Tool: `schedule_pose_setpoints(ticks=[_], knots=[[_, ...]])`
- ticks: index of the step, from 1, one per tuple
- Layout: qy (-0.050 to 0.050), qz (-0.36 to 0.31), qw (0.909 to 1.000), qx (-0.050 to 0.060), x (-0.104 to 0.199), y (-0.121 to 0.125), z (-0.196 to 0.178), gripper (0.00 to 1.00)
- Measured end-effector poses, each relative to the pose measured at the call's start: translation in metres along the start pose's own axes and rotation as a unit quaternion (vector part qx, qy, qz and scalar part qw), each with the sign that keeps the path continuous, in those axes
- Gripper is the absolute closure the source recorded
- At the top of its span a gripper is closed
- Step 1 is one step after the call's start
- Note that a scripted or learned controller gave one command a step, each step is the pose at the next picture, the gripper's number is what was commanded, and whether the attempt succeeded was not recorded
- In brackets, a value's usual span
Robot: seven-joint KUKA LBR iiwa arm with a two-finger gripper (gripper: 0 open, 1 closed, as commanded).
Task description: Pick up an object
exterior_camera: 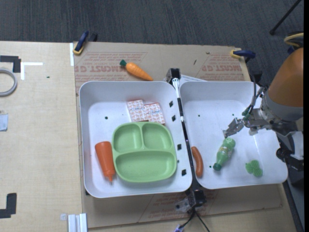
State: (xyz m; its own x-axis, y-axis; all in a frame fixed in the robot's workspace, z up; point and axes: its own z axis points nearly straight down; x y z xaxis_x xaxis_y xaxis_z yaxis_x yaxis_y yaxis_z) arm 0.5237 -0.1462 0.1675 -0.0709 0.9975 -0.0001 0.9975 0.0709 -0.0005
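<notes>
While the green bottle (pixel 224 153) lies on its side in the right bin (pixel 212 108), tilted with its dark cap toward the near edge, the gripper (pixel 235 127) hangs just above its upper end, and nothing can be seen between its fingers; whether they stand wide or narrow cannot be told from this slant. A small green leafy toy (pixel 253 168) rests near the bottle, toward the bin's near right corner, apart from it. An orange-red sausage-shaped piece (pixel 197 160) lies along the left wall of the same bin, close to the divider where the two bins meet. Nothing lies between the gripper and the bottle. In the left bin (pixel 91 105) sits a green divided plate (pixel 144 152) with three compartments, a large orange carrot (pixel 105 160) just beside its left edge, and a flat red-and-white printed packet (pixel 144 111) touching or nearly touching the plate's far rim. On the counter (pixel 38 144) beyond the bins, a smaller carrot with a green top (pixel 136 70) lies on the cardboard sheet (pixel 212 64), with blue clamps (pixel 81 41) at the sheet's far corners.
</notes>
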Motion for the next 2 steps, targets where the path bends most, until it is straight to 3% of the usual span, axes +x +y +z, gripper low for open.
schedule_pose_setpoints(ticks=[1, 2], knots=[[0.0, -0.083, 0.9966, 0.0, 0.0477, -0.0427, 0.0753, 0.0], [0.0, -0.082, 0.9967, -0.001, 0.0473, -0.0416, 0.0657, 1.0]])
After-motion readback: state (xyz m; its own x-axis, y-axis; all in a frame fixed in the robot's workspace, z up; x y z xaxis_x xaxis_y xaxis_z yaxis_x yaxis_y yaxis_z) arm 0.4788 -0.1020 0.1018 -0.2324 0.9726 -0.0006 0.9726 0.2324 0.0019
